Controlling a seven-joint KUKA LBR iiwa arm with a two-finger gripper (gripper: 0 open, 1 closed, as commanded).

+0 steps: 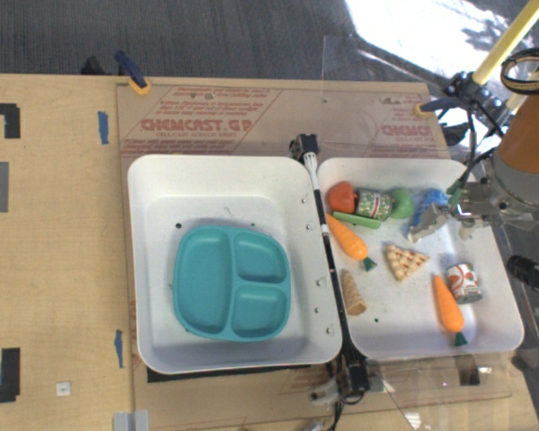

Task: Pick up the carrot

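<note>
Plywood bench [54, 268] on dark carpet [207, 16]; gripper [428, 218] over the right bin [512, 330], arm cut off, finger state unclear.

You are looking down on a pale wooden table [54, 268] with black tape marks and blue tape bits along its left side. Beyond its far edge lies dark grey carpet [189, 16], where a bright patch of light [431, 12] falls at upper right.
</note>
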